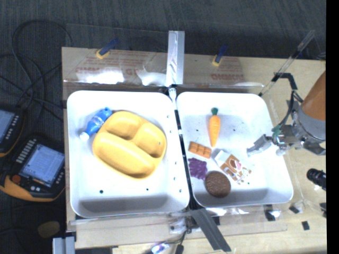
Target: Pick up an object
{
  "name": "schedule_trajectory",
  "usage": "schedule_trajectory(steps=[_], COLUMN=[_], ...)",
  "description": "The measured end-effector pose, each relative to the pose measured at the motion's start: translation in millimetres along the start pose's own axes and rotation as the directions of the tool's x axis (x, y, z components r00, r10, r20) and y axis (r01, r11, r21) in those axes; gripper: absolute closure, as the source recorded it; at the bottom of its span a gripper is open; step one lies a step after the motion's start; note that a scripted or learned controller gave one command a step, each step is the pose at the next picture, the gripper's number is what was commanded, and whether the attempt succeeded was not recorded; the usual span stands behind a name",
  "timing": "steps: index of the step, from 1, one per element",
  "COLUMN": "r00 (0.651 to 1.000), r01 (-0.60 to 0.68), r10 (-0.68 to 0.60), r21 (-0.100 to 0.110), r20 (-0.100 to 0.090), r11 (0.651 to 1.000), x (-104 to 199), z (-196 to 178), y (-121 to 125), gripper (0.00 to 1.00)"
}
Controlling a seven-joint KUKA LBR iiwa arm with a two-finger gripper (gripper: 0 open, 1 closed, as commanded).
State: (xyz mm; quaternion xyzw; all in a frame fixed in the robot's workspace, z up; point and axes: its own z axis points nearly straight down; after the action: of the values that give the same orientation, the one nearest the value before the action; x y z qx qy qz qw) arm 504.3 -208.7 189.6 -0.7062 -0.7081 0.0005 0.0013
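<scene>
Over the right bin (275, 192), near its right wall, our gripper (258, 145) hangs with nothing in it; whether it is spread or closed we cannot tell. The small patterned packet (234, 168) lies nearest, just left and below. We should centre above it, clear of the brown disc (217, 184), then descend straight.

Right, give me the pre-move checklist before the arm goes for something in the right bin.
1. Targets in the right bin: carrot, orange wafer, purple piece, brown round piece, small printed packet. Ok.
2. Carrot lies apart from the others. Ok.
3. Wafer, purple piece, round piece and packet crowd together. Not ok for a clean grasp.
4. Gripper over the bin's right side, nothing visibly between its fingers. Ok.
5. Finger opening. Cannot tell.
</scene>
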Motion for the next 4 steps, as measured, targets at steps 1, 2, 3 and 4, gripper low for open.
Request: schedule_trajectory(steps=[1, 2, 3, 4], r00=[0.964, 0.976, 0.983, 0.982], r01=[0.267, 0.219, 0.185, 0.186], r10=[-0.267, -0.219, -0.185, -0.186], r21=[-0.002, -0.001, -0.011, -0.011], r20=[0.001, 0.002, 0.007, 0.01], r11=[0.964, 0.976, 0.983, 0.982], x=[-14, 29, 74, 74], z=[57, 21, 100, 90], y=[-9, 76, 132, 133], gripper=[0.0, 0.0, 0.0, 1.0])
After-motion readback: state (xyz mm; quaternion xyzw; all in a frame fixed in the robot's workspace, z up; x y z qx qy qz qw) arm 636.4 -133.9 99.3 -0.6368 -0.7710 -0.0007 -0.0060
